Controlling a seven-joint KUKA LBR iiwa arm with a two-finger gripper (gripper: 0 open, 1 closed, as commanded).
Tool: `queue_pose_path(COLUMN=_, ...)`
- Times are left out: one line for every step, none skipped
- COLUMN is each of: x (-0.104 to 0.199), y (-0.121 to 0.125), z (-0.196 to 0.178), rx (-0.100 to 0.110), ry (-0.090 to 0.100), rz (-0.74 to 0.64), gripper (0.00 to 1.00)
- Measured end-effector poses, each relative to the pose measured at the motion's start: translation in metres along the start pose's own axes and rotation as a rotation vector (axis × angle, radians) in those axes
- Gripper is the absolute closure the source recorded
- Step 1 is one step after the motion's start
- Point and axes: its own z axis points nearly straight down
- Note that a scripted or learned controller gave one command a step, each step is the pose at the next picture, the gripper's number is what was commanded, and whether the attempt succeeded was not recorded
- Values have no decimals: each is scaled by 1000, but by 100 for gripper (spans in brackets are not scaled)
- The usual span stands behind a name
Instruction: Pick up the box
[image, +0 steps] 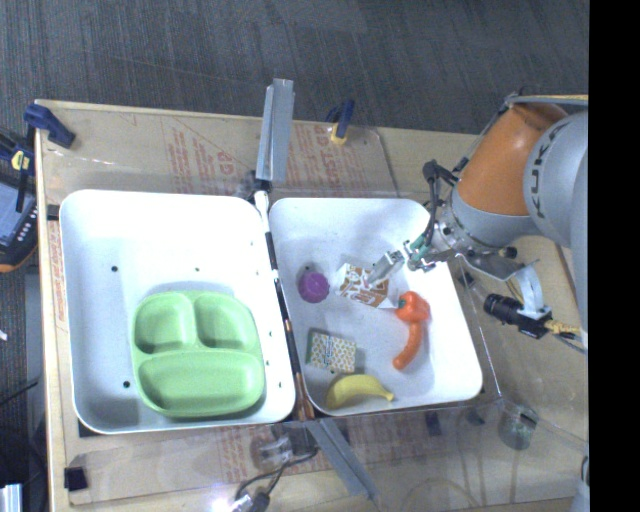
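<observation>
A small white and brown printed box (360, 286) lies tilted in the middle of the right white bin (455, 375). My gripper (386, 264) reaches in from the right at a slant, and its tip is at the box's upper right edge. Whether it touches the box I cannot tell. The grey arm with its orange band (500, 165) hangs over the bin's right rim.
In the right bin a purple ball (313, 285) lies left of the box, an orange carrot-like toy (410, 328) to its right, a small patterned square packet (332, 352) and a banana (358, 390) in front. The left bin (90, 230) holds a green divided tray (197, 352).
</observation>
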Motion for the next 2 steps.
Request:
queue_pose_path(x=65, y=25, z=76, rx=-15, ry=-9, rz=-26, gripper=0)
queue_pose_path(x=84, y=77, z=84, rx=-20, ry=-22, rz=-16, gripper=0)
